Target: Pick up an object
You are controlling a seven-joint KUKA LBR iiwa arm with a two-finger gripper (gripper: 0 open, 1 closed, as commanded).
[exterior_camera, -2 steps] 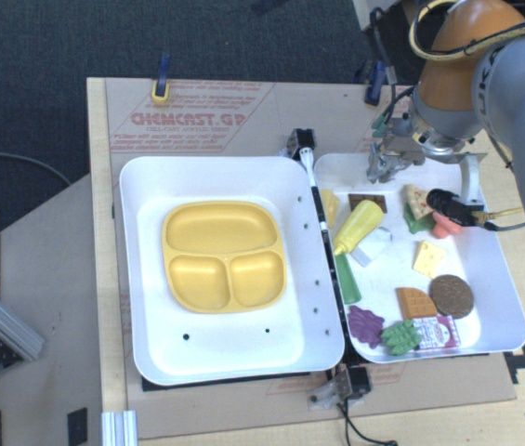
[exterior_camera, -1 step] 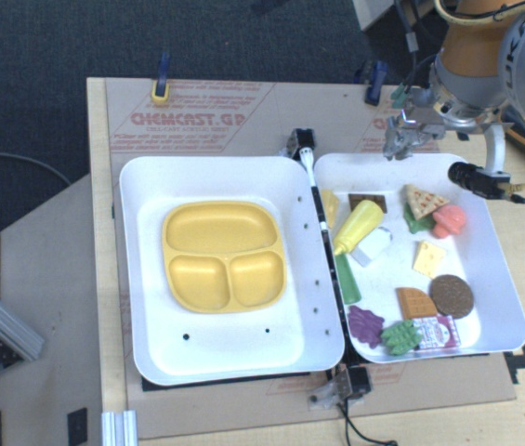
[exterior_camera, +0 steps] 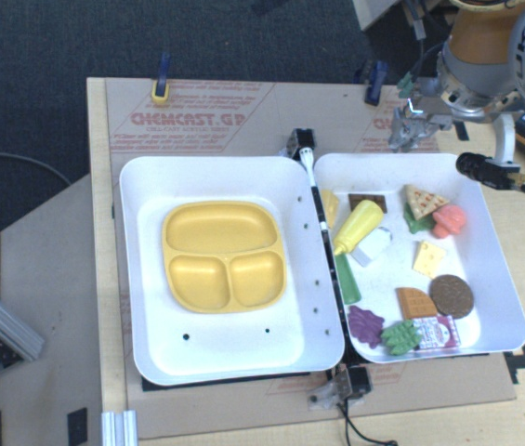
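The two-finger metal gripper [exterior_camera: 413, 130] hung above the far rim of the right shallow white plastic bin [exterior_camera: 499, 258], outside its heap of toy food, probably because the arm was parked clear so that the camera could see everything. Whether it was apart or together I could not tell; it carried nothing.

The pickable things lay nearer the camera than the gripper. Closest below it sat the triangular sandwich wedge with green filling [exterior_camera: 423, 203], touching the pink rounded fruit [exterior_camera: 449, 219]. To the gripper's lower left the yellow plastic squeeze bottle [exterior_camera: 358, 227] lay tilted across the brown square [exterior_camera: 367, 203]. Further down rested the pale yellow cheese block [exterior_camera: 429, 258] and the round brown cookie [exterior_camera: 452, 295].

The yellow three-compartment plastic tray [exterior_camera: 224, 255] sat far to the left in the left white bin [exterior_camera: 141, 277], likely as a drop place.
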